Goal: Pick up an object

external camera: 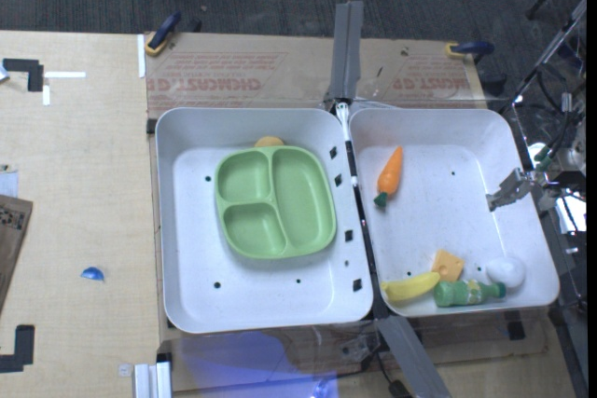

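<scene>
The pincer [504,193] sits at the right bin's [438,130] right wall; whether it is open or closed I cannot tell. The carrot [390,172] lies left of it, long axis near upright. One carrot, one banana [410,288], one bottle [466,293]

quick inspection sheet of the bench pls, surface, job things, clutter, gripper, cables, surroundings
surface: wooden bench bearing a left bin and a right bin, side by side
job's things: carrot alone in the right bin's upper left; banana, green bottle, orange piece and white object bunched at its near edge
clutter: green divided plate in the left bin, a small yellow thing at its far rim; blue bit on the bench
gripper: nothing seen
cables: dark lines at the right edge, too unclear to tell
surroundings: cardboard sheet behind the bins, clamps, dark floor
</scene>
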Available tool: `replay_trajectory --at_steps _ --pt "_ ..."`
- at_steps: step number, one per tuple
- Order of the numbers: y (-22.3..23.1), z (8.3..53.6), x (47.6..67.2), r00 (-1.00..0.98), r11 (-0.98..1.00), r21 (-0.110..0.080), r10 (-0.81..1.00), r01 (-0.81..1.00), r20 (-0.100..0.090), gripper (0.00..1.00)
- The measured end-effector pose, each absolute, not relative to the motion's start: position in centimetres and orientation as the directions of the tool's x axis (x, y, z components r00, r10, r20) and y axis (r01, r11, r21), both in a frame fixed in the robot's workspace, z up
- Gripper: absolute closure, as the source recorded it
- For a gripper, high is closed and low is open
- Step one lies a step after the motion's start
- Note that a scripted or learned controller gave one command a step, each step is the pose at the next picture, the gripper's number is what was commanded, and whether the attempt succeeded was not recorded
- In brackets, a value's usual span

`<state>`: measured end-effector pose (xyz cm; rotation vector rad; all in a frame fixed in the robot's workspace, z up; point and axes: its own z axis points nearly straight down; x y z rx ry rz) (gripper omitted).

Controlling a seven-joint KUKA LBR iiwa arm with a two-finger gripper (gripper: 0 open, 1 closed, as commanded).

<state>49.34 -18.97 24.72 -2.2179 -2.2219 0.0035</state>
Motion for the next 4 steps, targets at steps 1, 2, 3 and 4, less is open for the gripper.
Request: replay_trajectory --at_steps 1,2,3,4 --pt "-12.0 11.5 53.6 -0.163 0.163 -0.003 0.987 0.987 0.001 0.0" --pt "-9.8 9.2 58.1 -0.018 0.018 -0.002 1.0 1.0 -0.001 0.0" --pt "-9.9 10.0 58.1 -0.016 0.016 -0.002 1.0 1.0 -0.002 1.0" --pt "-9.9 10.0 58.1 -0.016 0.016 -0.003 1.0 1.0 -0.002 0.0"
